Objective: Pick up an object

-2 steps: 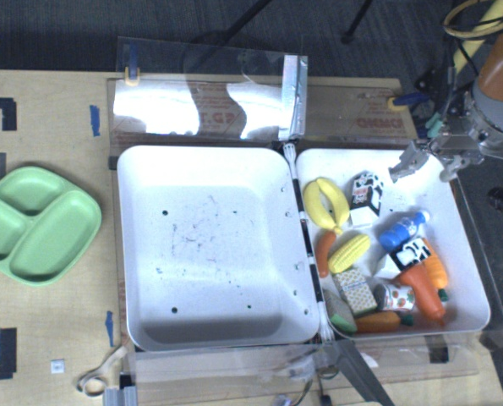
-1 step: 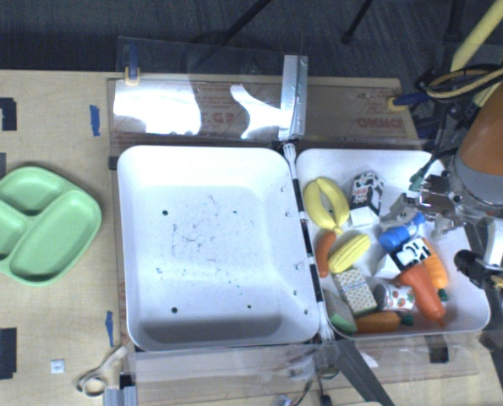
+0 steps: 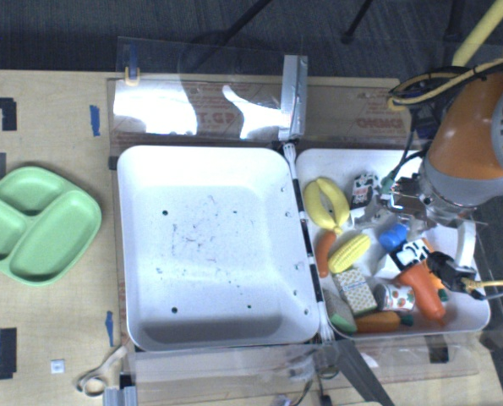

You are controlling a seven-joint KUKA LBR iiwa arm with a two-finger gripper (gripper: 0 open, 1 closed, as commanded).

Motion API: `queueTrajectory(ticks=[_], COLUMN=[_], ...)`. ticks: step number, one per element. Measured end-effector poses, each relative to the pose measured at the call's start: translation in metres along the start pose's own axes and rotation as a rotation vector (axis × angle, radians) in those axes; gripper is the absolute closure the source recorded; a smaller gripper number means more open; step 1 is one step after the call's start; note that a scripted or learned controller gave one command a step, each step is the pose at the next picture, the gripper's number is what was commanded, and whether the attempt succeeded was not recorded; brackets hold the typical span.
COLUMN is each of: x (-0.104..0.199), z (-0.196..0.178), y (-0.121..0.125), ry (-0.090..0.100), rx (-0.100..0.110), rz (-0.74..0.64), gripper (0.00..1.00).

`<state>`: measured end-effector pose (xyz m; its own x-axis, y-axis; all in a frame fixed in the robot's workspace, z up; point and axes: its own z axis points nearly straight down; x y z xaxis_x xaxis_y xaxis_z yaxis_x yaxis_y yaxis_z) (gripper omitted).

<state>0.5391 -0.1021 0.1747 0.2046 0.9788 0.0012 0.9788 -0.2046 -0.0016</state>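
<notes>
The right bin [image 3: 475, 315] holds a heap of toy food: a yellow banana [image 3: 325, 201], a yellow corn cob [image 3: 350, 250], an orange carrot [image 3: 424, 291], a second carrot [image 3: 378, 320] along the front wall, a blue piece [image 3: 393, 237], a patterned box [image 3: 357, 291], a small can [image 3: 399, 297] and a black-and-white toy [image 3: 365, 186]. My gripper [image 3: 410, 214] hangs low over the right half of this bin, just above the blue piece, under the grey wrist and orange band [image 3: 475, 129]. The wrist hides whatever lies beneath it.
The left bin [image 3: 209, 235] sits beside the right one, their walls meeting at a central divider [image 3: 306, 235]. A green divided plate [image 3: 35, 222] lies on the bench at far left. A clear upright panel [image 3: 200, 100] stands behind the bins. Cables [image 3: 429, 87] loop near the arm.
</notes>
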Motion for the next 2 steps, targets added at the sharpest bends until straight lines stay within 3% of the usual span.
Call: queueTrajectory(ticks=[1, 2], x=[0.0, -0.028], z=[-0.01, -0.048], y=[0.001, 0.06], ry=[0.001, -0.002], rx=[-0.002, -0.004], rz=[0.001, -0.071], gripper=[1.0, 1.0])
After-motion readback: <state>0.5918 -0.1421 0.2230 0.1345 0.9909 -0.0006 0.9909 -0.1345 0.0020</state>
